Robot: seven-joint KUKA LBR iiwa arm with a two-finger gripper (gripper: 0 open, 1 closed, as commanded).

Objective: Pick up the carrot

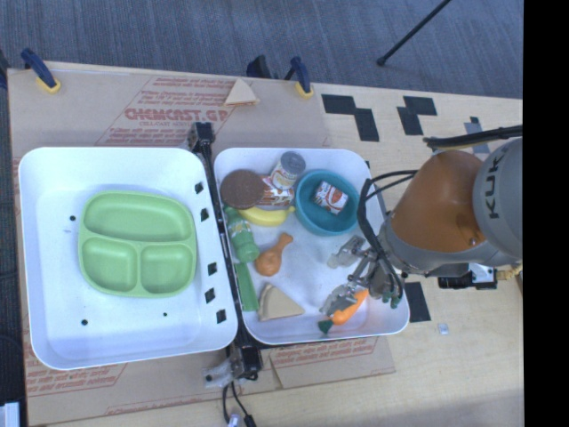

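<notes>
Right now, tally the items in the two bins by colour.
Green: 2, the divided plate and the bottle
Orange: 2, the carrot and the drumstick
Brown: 1, the cookie
Yellow: 1, the banana
Blue: 1, the bowl
Tan: 1, the sandwich
Total: 8

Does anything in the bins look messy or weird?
Mostly no. The toy food in the right bin is jumbled: the carrot lies slanted in the near right corner beside the gripper, and a small packet sits in the blue bowl. Nothing looks spilled or broken.
</notes>
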